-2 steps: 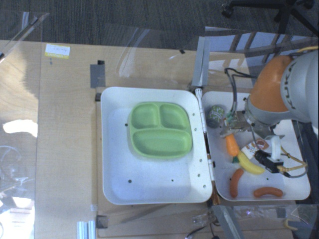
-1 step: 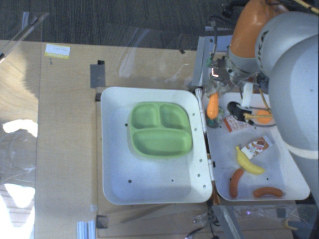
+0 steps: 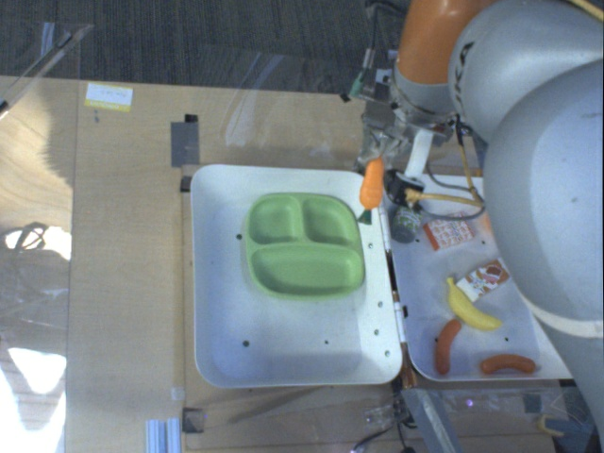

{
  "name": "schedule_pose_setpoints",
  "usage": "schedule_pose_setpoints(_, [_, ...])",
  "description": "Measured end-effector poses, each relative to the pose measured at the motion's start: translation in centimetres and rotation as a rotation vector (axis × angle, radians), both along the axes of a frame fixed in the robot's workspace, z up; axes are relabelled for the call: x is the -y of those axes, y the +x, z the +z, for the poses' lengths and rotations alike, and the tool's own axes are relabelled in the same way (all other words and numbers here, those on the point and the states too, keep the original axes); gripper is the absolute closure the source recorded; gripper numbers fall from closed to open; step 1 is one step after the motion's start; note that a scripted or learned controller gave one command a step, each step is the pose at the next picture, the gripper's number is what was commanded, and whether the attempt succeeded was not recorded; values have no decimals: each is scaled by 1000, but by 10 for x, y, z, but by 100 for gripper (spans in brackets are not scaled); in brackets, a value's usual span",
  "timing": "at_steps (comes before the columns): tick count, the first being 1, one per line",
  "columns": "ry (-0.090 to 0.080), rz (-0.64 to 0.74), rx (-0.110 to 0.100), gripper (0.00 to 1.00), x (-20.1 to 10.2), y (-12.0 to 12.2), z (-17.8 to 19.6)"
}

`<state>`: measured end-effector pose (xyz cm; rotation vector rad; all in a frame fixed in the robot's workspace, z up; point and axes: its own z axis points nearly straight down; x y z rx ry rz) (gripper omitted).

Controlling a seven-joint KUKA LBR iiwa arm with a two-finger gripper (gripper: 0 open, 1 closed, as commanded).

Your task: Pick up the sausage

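The claw (image 3: 383, 157) is seen at the far side of the bench, above the line where the two bins meet. Whether it is released or clenched cannot be told, because its tip is hidden among cables and the wrist. A carrot (image 3: 372, 185) is seen just beneath the claw, upright, with its green end pointing down. It cannot be decided whether the carrot is gripped or is only standing there against the bin wall.

The sausage (image 3: 447, 344) is found well apart from the claw, toward the near edge of the right bin (image 3: 422, 286). It is lying flat on the bin floor. A second sausage (image 3: 507, 364) is placed near it, further to the arm's side and also far from the claw. Between the claw and these two, a banana (image 3: 472, 310) and a packet (image 3: 451, 232) are lying. To the other side of the claw, a green plate (image 3: 304, 245) is set in the left bin (image 3: 283, 343).

By this view, the task is judged as not yet begun in its real part: no sausage is touched or lifted. What is left is almost everything: the claw must be brought over to one sausage, lowered, closed on it and raised. If the carrot is in fact held, it must be put away first.
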<state>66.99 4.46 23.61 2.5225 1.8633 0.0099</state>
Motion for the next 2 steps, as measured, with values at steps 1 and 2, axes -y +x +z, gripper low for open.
schedule_pose_setpoints(1, [2, -232, -3, 100, -82, -1, -11])
schedule_pose_setpoints(2, [0, 108, 1, 100, -31, -27, 80])
